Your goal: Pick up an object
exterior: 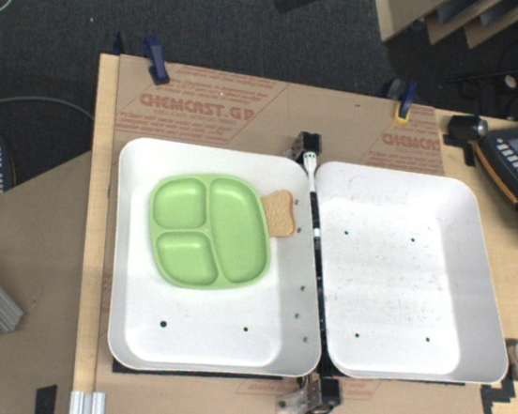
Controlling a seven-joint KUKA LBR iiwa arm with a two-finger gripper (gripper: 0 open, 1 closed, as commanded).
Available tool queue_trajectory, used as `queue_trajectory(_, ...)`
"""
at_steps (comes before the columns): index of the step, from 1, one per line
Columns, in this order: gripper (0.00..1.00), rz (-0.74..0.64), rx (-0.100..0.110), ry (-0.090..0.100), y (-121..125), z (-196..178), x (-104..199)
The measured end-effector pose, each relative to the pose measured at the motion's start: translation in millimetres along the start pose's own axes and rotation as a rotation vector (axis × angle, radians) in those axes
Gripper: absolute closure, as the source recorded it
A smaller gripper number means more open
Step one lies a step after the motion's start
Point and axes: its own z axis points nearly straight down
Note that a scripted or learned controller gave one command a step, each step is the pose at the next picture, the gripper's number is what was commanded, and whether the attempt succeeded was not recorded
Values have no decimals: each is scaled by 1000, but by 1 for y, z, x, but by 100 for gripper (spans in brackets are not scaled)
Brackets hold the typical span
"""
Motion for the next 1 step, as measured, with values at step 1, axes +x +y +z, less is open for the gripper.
queue_trajectory(1, 100, -6, 27, 13, -16, 97, 37)
